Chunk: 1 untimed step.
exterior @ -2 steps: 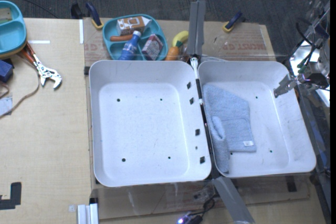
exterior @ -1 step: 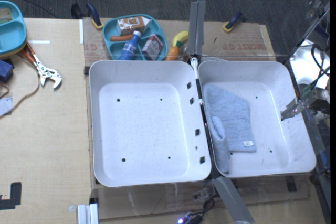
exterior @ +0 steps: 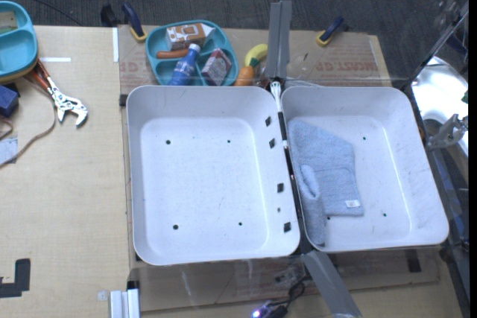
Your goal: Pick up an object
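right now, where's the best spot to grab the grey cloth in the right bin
Pinch the raised fold near the cloth's left edge, coming straight down. The rest lies flat on the right bin's floor, so that bump probably gives the fingers the most to close on.

Cloth (exterior: 326, 176) in right bin (exterior: 402, 227) against its left wall, left bin (exterior: 149, 234) beside, tray (exterior: 156, 59) behind

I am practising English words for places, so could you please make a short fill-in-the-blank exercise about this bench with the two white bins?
1. The grey cloth lies in the ____ bin as the camera sees it.
2. Inside that bin, the cloth lies against its ____ wall.
3. The wrench lies on the wooden bench, to the ____ of both bins.
4. The blue bottle lies in the ____ tray behind the bins.

Missing words: right; left; left; teal
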{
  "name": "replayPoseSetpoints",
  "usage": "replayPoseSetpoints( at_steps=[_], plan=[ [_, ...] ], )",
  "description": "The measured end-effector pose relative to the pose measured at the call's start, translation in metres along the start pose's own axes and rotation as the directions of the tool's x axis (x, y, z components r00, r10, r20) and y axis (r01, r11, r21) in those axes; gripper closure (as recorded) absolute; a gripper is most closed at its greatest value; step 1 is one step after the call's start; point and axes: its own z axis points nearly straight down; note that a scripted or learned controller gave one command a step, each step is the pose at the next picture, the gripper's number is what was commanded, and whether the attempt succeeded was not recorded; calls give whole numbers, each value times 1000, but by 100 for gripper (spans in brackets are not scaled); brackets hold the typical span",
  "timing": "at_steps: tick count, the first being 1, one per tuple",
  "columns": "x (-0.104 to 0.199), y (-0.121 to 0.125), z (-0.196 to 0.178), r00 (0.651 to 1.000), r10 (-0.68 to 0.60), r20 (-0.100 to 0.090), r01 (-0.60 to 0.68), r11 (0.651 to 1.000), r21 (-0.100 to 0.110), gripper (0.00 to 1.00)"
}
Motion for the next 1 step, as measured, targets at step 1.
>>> replayPoseSetpoints(
  at_steps=[1],
  plan=[
    [30, -21, 131, 977, -211, -2, 211, 977, 3, 0]
  ],
)
